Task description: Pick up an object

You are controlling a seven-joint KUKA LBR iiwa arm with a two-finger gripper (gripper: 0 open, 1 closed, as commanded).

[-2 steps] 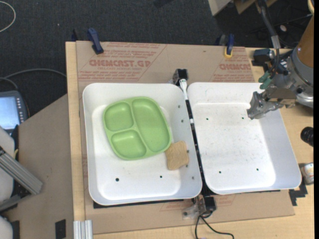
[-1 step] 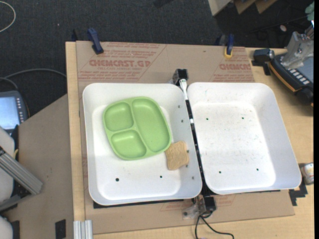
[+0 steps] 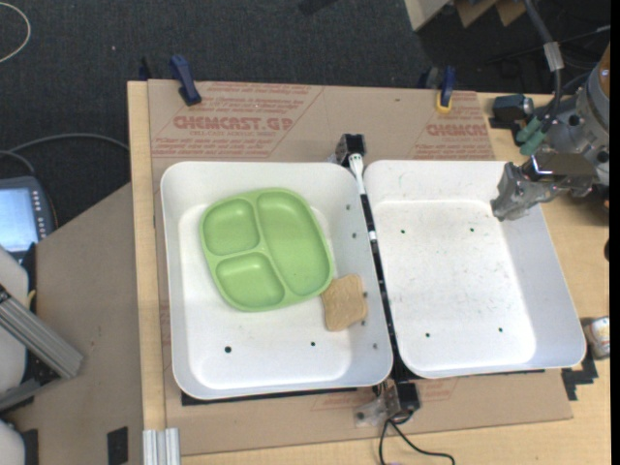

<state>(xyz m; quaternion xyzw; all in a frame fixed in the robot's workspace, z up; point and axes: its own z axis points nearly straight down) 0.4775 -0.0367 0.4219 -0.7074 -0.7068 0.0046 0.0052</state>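
Reaching from the right edge of the frame, your gripper (image 3: 511, 201) hovers over the right bin's (image 3: 542, 289) upper right rim, and you cannot tell its state. Both candidates sit in the left bin (image 3: 179, 260): a green tray (image 3: 266, 250) and a tan block (image 3: 344, 302) touching its lower right corner. Expect a miss on the flat tray, or a nudged tray when taking the block.

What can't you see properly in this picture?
- The claw over the right bin: too small and blurred in the camera view to tell how it is set.
- The arm: cut off by the right edge.
- The tan thing beside the green plate: too small to identify.
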